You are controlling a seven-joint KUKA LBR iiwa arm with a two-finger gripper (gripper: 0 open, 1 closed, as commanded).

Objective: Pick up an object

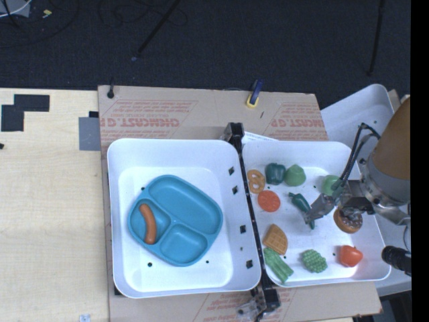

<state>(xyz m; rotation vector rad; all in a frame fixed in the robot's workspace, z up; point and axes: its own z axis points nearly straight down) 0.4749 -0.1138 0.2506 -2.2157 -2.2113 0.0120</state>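
My gripper (314, 213) hangs low over the middle of the right bin (315, 151), reaching in from the right. Its tip is right beside a dark teal toy (297, 200), and I cannot tell whether they touch. A brown donut-like piece (348, 221) lies just to the right, under the wrist. A light green piece (330, 183) sits behind the gripper, partly hidden by the arm. Nearby lie a red disc (269, 200), an orange wedge (275, 238) and a bumpy green piece (313, 260).
The right bin also holds a pretzel (255, 178), a dark green pepper (275, 173), a green ball (295, 175), a green pickle (278, 266) and a red piece (349, 255). The left bin (127, 159) holds a blue divided plate (181, 213) with a sausage (148, 223).
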